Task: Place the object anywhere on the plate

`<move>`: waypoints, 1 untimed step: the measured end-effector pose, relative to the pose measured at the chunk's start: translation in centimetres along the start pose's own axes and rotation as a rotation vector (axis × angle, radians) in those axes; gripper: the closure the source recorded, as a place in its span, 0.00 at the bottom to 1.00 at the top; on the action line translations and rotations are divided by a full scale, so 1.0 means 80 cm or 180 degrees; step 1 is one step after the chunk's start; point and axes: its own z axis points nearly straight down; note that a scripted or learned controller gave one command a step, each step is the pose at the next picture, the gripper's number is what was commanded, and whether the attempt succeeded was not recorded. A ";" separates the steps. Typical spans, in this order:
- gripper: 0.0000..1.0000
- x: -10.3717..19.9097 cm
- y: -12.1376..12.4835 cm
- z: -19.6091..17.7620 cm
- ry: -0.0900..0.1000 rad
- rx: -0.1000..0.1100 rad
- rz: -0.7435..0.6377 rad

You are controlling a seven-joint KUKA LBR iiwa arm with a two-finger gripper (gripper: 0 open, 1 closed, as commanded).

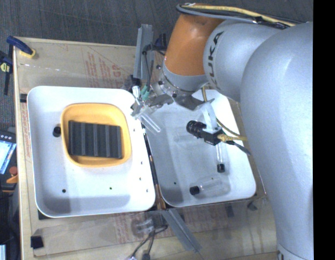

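Yellow plate point(96, 112) with a dark ribbed centre lies in the left bin point(43, 194). Over the top left corner of the right bin point(181, 196), near the divide between the bins, the end effector point(141, 103) hangs; whether it grips anything cannot be told. Clear tube-like objects with dark caps point(220, 158) lie in the right bin. Both bins sit on the table point(75, 58).

Yellow plate point(96, 111) with dark ribbed grey centre; white bins point(86, 196); grey arm point(265, 64), orange band point(190, 39).
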 end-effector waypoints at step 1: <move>1.00 0.018 -0.010 0.026 -0.0002 -0.0005 -0.0503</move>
